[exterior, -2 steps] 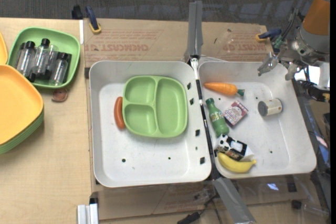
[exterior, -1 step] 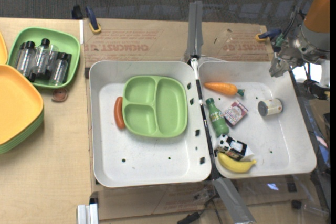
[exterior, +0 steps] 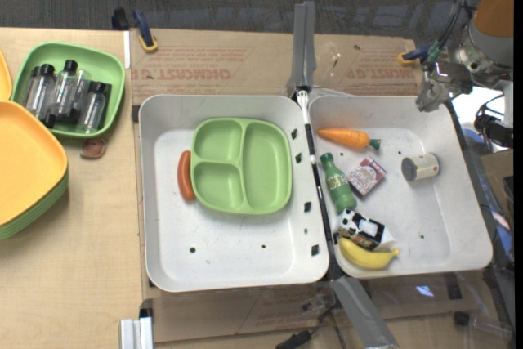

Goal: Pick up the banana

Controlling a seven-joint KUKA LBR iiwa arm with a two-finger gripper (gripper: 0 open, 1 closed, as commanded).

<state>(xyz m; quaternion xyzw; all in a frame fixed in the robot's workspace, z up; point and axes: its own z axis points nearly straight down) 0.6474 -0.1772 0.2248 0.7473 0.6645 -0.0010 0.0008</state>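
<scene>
Camera view puts the banana (exterior: 368, 255) at the near left corner of the right bin (exterior: 458, 200), lying flat with its curve bowed toward the near rim, so that is where you aim. Just on its far side, touching or nearly so, sits a small black-and-white toy (exterior: 361, 227); bring the pincer down over the middle of the fruit and close across its narrow width, keeping off that toy and off the bin's near wall. The gripper (exterior: 431, 91) hangs at the far right corner of the same bin, well apart from the fruit, with nothing between its tips; whether it is spread or clenched you cannot tell from here. You have a long diagonal move ahead, so I judge the reach has barely begun.

Count outward: one banana, one black-and-white toy, one green bottle (exterior: 337, 183), one pink packet (exterior: 367, 176), one carrot (exterior: 345, 138), one pale cylinder (exterior: 420, 167). In the left bin (exterior: 163, 241) lie one green divided plate (exterior: 243, 166) and one sausage (exterior: 186, 175)
</scene>
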